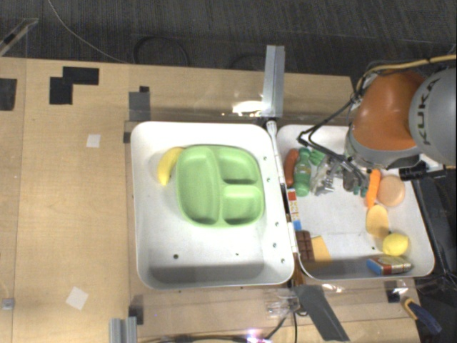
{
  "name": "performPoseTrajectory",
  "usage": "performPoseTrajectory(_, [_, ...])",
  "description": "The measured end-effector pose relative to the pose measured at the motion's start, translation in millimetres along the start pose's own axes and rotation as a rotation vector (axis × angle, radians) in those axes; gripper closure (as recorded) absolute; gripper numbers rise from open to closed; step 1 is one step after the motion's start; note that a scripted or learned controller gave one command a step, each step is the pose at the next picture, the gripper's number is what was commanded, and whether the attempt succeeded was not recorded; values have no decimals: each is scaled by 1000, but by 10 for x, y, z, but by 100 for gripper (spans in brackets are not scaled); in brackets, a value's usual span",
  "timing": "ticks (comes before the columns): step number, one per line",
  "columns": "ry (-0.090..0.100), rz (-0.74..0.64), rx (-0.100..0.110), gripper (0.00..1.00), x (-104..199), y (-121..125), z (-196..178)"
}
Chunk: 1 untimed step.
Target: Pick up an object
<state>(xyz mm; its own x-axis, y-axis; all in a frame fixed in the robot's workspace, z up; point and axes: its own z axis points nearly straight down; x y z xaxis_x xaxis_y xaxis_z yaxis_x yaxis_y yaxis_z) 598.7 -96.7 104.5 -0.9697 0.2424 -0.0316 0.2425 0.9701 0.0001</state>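
Note:
The arm's orange band (384,113) hangs over the right bin (343,224), at its far side. Below the band, my gripper (334,179) sits low in that bin, right beside a green bottle (303,170). A red-brown sausage-shaped item (290,164) lies just left of the bottle. An orange carrot (373,184) and a peach (390,190) lie to the gripper's right. The wrist hides what is directly under the gripper. I see nothing clearly held.
The left bin (153,256) holds a green divided plate (214,184) and a banana (167,166). In the right bin's near half lie a yellow fruit (377,220), a lemon (395,244), a brown block (305,245), an orange block (320,249) and a blue-red item (389,266).

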Motion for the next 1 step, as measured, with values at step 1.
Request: performPoseTrajectory(1, [1, 0, 0, 0, 4, 0, 5])
